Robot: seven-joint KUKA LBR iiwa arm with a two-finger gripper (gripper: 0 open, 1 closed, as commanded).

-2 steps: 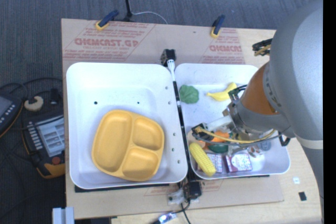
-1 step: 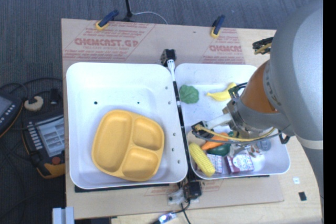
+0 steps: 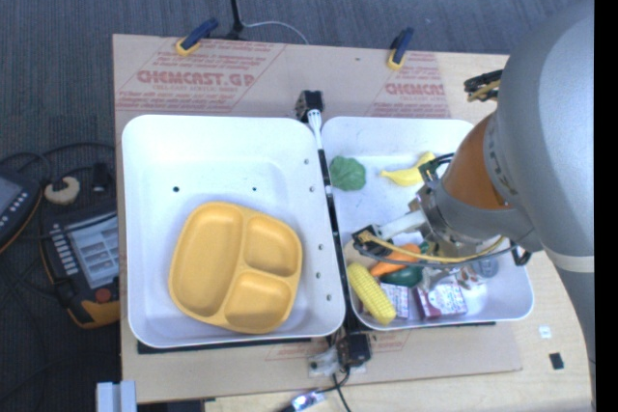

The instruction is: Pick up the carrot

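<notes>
Gripper point(image 3: 398, 249) is down in the right bin point(image 3: 512, 304), its tip over the carrot point(image 3: 394, 257); the pictures do not settle its state, nor whether it has the carrot. The carrot lies directly under the tip, with the corn point(image 3: 371, 293) just below-left and a green lump point(image 3: 348, 173) above-left. A yellow tray point(image 3: 237, 263) sits well to the left in the left bin point(image 3: 164, 150).

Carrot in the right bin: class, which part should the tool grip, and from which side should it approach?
Probably the carrot at its exposed orange middle, from above. It lies flat and roughly left-right, so the grip should close across its narrow width. The corn sits close below it and the arm's wrist covers its right end, leaving little side access.
</notes>
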